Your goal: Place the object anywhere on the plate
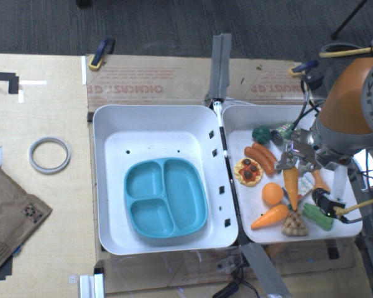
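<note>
Two shallow white bins: the left bin bears the turquoise three-compartment plastic plate, the right bin bears a pile of toy food. Grey arm with orange band hangs over the right bin, gripper just above the upright orange toy carrot. That carrot looks like the target, my guess only.

Doing it well: close on the carrot's shaft, not its tip; lift straight up clear of the orange ball and the second carrot lying flat; cross the bin walls high; release low over any plate compartment.

Hard to read: whether the jaws are apart, together or on the carrot, can't tell, wrist hardware masks them. Items under the arm are partly hidden; the green piece is unclear.
</note>
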Controlling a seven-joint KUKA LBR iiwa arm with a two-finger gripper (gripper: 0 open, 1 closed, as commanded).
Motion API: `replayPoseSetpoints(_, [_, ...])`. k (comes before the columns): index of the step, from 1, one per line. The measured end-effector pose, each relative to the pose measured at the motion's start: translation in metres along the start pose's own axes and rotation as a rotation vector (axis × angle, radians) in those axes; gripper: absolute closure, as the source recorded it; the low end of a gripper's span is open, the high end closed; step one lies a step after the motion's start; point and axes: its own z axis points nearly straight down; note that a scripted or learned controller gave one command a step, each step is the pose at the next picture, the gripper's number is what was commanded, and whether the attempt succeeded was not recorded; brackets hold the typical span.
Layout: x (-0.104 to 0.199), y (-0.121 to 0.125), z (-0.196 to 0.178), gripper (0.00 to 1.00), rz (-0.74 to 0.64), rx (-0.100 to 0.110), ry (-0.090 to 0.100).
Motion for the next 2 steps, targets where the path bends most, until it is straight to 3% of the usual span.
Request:
replayPoseSetpoints(1, [0.051, -0.062, -0.006, 1.0, 0.014, 0.001, 0.001])
replayPoseSetpoints(2, [0.137, -0.081, -0.006, 1.0, 0.002, 0.0, -0.001])
